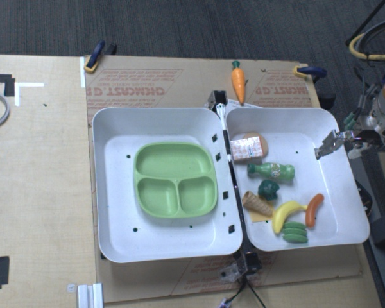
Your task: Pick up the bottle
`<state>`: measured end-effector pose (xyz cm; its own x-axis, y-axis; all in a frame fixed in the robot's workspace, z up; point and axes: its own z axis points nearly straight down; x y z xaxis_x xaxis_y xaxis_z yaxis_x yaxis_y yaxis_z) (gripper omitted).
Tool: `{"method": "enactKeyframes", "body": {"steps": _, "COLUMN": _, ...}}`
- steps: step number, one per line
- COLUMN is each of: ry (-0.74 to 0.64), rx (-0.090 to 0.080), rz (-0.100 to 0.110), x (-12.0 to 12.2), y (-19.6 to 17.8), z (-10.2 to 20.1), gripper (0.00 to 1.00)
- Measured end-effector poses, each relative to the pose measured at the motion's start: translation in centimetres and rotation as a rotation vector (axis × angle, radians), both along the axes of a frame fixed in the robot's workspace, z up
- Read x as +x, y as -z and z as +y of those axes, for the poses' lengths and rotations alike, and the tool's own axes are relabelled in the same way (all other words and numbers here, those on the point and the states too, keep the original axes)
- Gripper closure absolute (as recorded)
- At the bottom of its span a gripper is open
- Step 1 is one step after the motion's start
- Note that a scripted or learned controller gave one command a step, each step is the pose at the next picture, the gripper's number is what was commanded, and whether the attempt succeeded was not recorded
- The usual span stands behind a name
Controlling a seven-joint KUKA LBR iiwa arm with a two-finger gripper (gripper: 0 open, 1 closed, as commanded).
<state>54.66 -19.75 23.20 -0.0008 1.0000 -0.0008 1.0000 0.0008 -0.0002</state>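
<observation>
While the arm reaches in from the right of the camera view, the end effector (328,147) is seen above the right rim of the right bin (346,197), with nothing visibly gripped between its fingers; whether it is released or clenched cannot be told from this slant. No object is touched by it. The bottle (271,171), green with a pale label, is found lying on its side near the middle of the right bin, well apart from the end effector. Just above it a pink-wrapped package (248,149) is placed, and just below it a dark green broccoli (268,188). Lower in the same bin a banana (286,213), a red sausage (314,210) and a green vegetable (294,233) are gathered. A green divided plate (176,180) is held by the left bin (109,191). A toy carrot (237,82) is laid on the desk (38,191) beyond the bins.
</observation>
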Motion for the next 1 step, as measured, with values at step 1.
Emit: {"method": "enactKeyframes", "body": {"steps": 1, "ry": -0.002, "rx": -0.001, "rz": -0.001, "x": 0.05, "y": -0.96, "z": -0.04, "gripper": 1.00}}
